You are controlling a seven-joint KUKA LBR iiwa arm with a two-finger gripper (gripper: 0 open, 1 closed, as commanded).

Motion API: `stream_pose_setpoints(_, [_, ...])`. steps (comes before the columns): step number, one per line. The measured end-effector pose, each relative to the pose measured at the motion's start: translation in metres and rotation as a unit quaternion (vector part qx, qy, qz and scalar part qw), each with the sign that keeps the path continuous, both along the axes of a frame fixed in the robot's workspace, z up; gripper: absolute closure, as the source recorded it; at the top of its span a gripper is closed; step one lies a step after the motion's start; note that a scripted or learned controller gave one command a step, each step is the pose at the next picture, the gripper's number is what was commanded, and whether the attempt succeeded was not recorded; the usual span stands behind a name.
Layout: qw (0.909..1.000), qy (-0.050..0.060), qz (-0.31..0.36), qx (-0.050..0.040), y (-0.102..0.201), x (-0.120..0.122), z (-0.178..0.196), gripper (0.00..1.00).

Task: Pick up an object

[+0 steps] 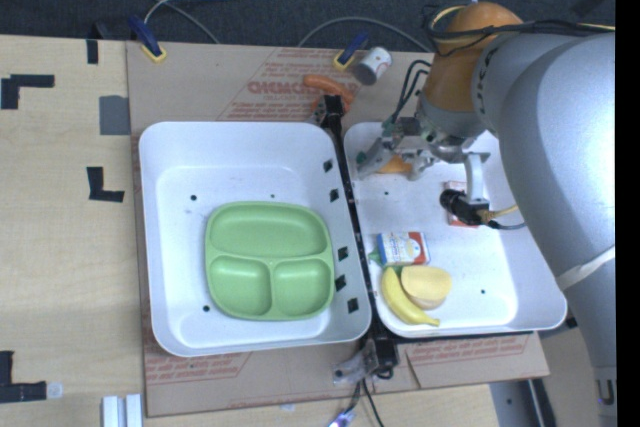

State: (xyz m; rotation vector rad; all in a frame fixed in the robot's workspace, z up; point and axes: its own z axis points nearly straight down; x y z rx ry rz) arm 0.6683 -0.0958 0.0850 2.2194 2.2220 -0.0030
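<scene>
My gripper is low over the far left corner of the right bin, under the orange wrist band. A small orange object lies right at the gripper's tip, partly hidden by it. Nearer the bin's front lie a yellow banana, a pale yellow rounded fruit resting against it, and a small red-and-green packet just behind them. In the left bin a green divided plate sits flat.
The grey arm covers the right side of the right bin. A black and red fitting with a cable hangs near the bin's middle. Clamps, an orange tool and cables lie on the cardboard behind the bins.
</scene>
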Motion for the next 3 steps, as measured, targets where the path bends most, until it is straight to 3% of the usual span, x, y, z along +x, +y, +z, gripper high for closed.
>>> stream_pose_setpoints(3, [1.0, 0.0, -0.001, -0.0004, -0.0056, 0.0, 0.0002, 0.0])
